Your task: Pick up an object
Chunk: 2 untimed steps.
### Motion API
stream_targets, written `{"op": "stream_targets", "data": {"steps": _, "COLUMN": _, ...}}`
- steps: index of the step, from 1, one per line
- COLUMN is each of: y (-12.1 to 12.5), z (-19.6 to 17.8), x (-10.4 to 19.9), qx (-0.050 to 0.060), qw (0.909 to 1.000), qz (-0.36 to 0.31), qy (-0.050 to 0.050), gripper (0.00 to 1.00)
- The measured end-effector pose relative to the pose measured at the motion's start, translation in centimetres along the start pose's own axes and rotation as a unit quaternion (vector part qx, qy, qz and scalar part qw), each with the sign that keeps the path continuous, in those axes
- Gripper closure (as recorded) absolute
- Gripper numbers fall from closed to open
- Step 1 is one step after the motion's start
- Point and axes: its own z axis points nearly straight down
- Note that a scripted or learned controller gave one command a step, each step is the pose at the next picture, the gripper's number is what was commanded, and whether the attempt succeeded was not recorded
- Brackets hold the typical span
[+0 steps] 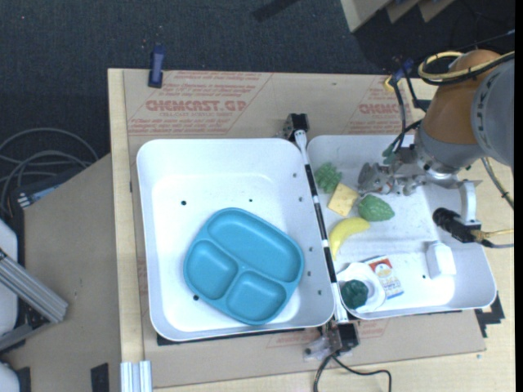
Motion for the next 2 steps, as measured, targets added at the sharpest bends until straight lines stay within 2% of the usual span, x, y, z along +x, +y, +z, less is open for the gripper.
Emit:
{"op": "stream_targets", "data": {"steps": 1, "y": 4.7, "z": 1.0, "x": 1.1, "qx": 0.000, "qw": 1.0000, "qz": -0.001, "qy": 0.000, "gripper": 0.00}}
{"op": "stream_targets", "data": {"steps": 2, "y": -1.2, "z": 1.1, "x": 2.6, "qx": 0.002, "qw": 1.0000, "qz": 0.000, "qy": 0.001, "gripper": 0.00}}
